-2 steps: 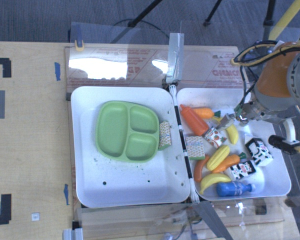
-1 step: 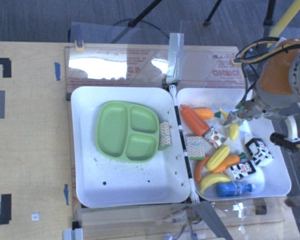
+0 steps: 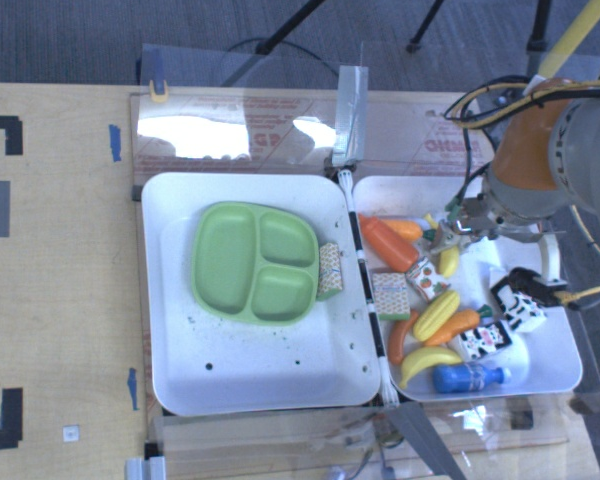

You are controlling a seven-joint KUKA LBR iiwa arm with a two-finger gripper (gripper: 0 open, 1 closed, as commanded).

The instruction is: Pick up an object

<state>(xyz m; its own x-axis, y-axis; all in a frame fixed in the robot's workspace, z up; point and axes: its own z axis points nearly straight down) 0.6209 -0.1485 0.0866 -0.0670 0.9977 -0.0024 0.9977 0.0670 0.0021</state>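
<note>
My gripper (image 3: 457,224) reaches in from the right and hangs over the back of the right bin (image 3: 563,360). It sits just above a small yellow piece (image 3: 448,261) and beside the red-orange carrot (image 3: 389,245). Packed into that bin are a yellow banana (image 3: 436,313), a second banana (image 3: 426,361), an orange carrot (image 3: 462,323), a blue bottle (image 3: 467,378), two cow-patterned toys (image 3: 483,339) (image 3: 521,313), a small box (image 3: 423,280) and a patterned pad (image 3: 390,294). Nothing is visibly held.
The left bin (image 3: 180,368) holds a green divided plate (image 3: 255,263), with a small patterned packet (image 3: 329,269) at the plate's right edge. A clear wall (image 3: 240,128) and a metal post (image 3: 350,118) stand behind the bins. The arm's orange band (image 3: 525,148) and cables (image 3: 475,108) rise at the right.
</note>
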